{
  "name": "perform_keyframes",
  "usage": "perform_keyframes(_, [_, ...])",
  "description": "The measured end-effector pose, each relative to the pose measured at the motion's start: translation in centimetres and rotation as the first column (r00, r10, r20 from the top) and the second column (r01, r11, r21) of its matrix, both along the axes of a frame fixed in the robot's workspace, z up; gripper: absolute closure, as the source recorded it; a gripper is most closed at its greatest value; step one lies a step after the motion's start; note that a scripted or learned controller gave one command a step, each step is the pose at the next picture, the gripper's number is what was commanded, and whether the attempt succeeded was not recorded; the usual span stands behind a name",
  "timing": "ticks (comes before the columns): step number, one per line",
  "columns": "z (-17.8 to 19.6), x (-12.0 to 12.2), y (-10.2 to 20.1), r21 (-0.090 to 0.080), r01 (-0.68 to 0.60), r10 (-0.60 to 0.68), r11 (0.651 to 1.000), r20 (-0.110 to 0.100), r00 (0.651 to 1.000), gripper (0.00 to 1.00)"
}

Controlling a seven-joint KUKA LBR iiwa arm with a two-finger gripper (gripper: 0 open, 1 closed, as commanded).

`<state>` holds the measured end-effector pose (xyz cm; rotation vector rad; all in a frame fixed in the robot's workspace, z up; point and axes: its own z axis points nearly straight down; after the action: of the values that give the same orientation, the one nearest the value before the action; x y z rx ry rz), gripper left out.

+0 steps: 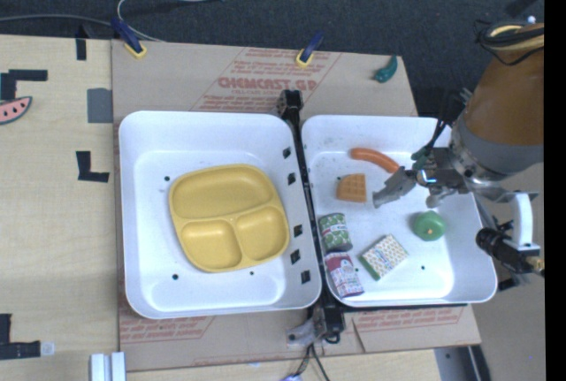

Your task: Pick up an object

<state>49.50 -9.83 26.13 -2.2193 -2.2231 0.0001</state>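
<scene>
Several objects lie in the right bin (460, 286). An orange sausage-shaped piece (374, 160) lies at the back, with a tan waffle square (351, 187) just left of and below it. A green can (334, 232) and a red-labelled packet (343, 273) lie along the bin's left wall. Toward the front sits a small white patterned box (384, 256). A green ball (430, 225) rests at the right. My gripper (386, 193) hangs over the bin's middle, between the waffle square and the green ball, pointing left. Nothing shows in its grasp.
The left bin (141, 194) holds a yellow divided plate (230, 217). A black divider rail (299, 194) runs between the bins. The arm's orange band and grey wrist (500, 127) cover the right bin's far right side. A teal clip (386, 69) lies on the cardboard behind.
</scene>
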Motion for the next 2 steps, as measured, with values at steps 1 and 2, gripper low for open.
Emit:
perform_keyframes(1, [-13.1,5.4,-1.4,0.001,0.001,-0.001,1.0,-0.003,1.0,0.0])
perform_keyframes(2, [-17.5,9.6,0.5,0.001,0.0,0.0,1.0,0.002,1.0,0.0])
